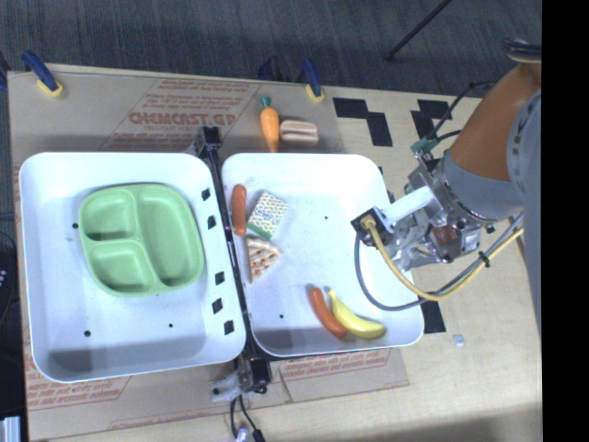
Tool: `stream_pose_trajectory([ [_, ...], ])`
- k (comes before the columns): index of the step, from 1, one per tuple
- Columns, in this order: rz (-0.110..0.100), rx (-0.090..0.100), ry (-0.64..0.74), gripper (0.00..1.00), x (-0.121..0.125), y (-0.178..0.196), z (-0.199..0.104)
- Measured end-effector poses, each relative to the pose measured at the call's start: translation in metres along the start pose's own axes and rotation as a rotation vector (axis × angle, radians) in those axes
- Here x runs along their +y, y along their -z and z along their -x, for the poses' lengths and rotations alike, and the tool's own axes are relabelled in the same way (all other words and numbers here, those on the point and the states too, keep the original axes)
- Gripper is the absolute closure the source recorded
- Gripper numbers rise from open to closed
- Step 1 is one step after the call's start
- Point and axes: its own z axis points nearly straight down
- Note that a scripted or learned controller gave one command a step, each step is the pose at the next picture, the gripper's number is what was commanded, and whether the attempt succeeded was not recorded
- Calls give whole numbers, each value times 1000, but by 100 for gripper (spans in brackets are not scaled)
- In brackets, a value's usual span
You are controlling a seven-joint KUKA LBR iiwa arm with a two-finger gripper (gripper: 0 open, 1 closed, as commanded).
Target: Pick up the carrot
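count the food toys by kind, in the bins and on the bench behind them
carrot: 1, on the bench behind the bins
hot dog in a bun: 1, beside the carrot
sausage: 2, in the right bin
banana: 1, right bin
waffle: 1, right bin
patterned wrapped piece: 1, right bin
total: 7
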Motion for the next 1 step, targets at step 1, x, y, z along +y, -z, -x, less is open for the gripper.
stream_pose_trajectory([
  [1,1,0,0,0,0,0,0],
])
